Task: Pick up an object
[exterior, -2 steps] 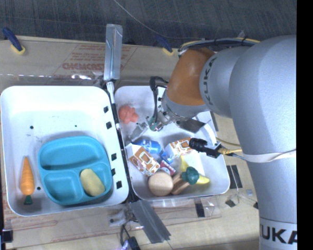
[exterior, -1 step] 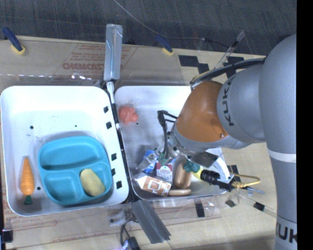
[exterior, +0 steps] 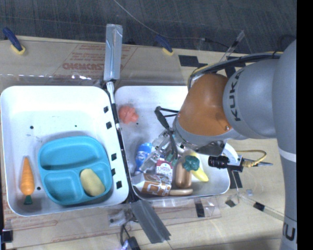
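My gripper (exterior: 164,146) is down in the right bin (exterior: 146,95), under the grey arm with its orange band (exterior: 206,111). It sits over a pile of small items near the bin's front. Just to its left lies a blue object (exterior: 144,153). Below it are a red-and-white packet (exterior: 163,167), a brown sausage-like piece (exterior: 181,177), a teal item (exterior: 191,163), a yellow banana-like piece (exterior: 201,174) and a brown flat packet (exterior: 155,187). A pink round object (exterior: 128,113) lies apart at the bin's back left. Nothing is seen lifted.
The left bin (exterior: 21,103) holds a blue divided tray (exterior: 68,155) with a yellow potato-like object (exterior: 92,182) in one compartment, and an orange carrot (exterior: 26,177) beside the tray. A divider wall (exterior: 116,134) separates the bins.
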{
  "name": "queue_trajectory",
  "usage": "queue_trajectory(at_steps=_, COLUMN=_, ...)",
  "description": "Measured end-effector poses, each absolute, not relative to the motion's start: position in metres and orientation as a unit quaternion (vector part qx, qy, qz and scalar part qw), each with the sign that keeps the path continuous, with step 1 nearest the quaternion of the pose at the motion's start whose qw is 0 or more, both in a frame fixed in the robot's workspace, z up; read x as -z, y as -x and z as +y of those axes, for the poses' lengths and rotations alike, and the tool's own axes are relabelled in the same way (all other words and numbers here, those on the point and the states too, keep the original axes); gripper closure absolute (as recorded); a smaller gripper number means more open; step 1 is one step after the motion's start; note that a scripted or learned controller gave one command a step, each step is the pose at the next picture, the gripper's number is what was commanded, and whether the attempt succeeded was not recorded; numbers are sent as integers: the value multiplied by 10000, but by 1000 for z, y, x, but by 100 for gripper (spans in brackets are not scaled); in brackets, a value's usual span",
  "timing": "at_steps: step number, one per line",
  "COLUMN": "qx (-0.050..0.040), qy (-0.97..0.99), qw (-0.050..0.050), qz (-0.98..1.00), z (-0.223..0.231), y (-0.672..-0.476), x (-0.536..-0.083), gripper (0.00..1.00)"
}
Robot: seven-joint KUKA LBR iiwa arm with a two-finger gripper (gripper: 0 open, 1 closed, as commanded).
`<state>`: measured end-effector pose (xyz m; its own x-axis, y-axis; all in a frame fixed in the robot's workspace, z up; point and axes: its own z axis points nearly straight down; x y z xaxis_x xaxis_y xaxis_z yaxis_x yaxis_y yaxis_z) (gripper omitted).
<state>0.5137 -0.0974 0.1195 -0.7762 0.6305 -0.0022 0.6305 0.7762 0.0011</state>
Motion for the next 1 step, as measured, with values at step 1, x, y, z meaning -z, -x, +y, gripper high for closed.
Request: queue_trajectory(at_steps=1, qx=2, qy=-1470, qw=30, qz=9891, z=-97, y=-484, x=-217, gripper=0)
